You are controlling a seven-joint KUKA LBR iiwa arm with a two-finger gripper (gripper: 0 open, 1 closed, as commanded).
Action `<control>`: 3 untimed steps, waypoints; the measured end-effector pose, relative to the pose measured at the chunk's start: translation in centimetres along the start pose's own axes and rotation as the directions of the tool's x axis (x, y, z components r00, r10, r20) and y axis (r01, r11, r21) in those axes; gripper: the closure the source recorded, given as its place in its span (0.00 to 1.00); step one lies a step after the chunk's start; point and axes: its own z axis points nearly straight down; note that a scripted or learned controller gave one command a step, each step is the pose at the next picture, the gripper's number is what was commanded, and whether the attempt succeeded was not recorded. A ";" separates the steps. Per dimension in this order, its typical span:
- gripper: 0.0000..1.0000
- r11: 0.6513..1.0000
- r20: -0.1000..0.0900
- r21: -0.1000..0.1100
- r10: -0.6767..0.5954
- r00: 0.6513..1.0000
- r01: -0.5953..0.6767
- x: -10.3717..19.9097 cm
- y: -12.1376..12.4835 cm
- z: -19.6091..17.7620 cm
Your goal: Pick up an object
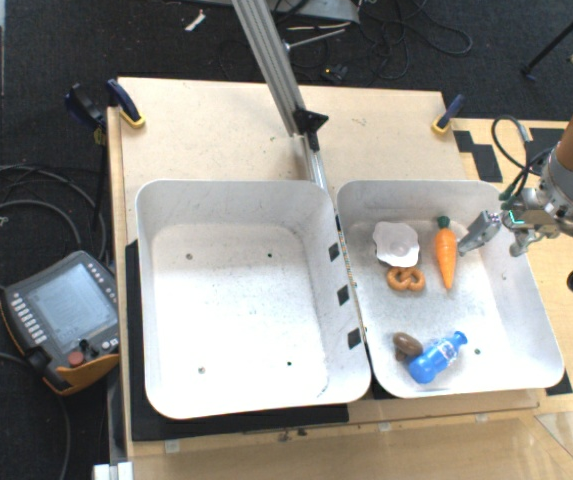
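Hovering over the right bin's [526, 298] far-right side, the end effector [493, 230] looks like it's in the approach step, nothing between its fingers; they seem spread fairly wide, empty, pointing toward the carrot. So the pick hasn't happened yet, I'd say.

Going left to right: the left bin [166, 208] sits well off to the end effector's left on the surface [226, 128]; then one white crumpled thing [397, 241] left of the end effector, with one pretzel [406, 279] just below it; one brown lump [407, 345] further down and left, touching or nearly touching one blue bottle [435, 357]; one orange carrot [446, 255] lies just beside the end effector, a bit left and below, upright-ish along the bin.

Count: two bins, five objects, all in the right one.

My guess for the next move: the carrot's the closest target; it'd need to shift slightly left, line the fingers across the carrot's narrow width, drop down and close; a smooth tapered shape could slip out, so gripping near the thick end seems safer.
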 end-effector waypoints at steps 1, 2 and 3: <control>0.00 1.000 0.001 -0.003 -0.001 1.000 0.001 0.0 0.0 -0.2; 0.00 1.000 0.000 0.002 0.003 1.000 -0.003 -0.4 -1.0 5.2; 0.00 1.000 -0.001 0.002 0.002 1.000 -0.002 0.4 -0.8 11.3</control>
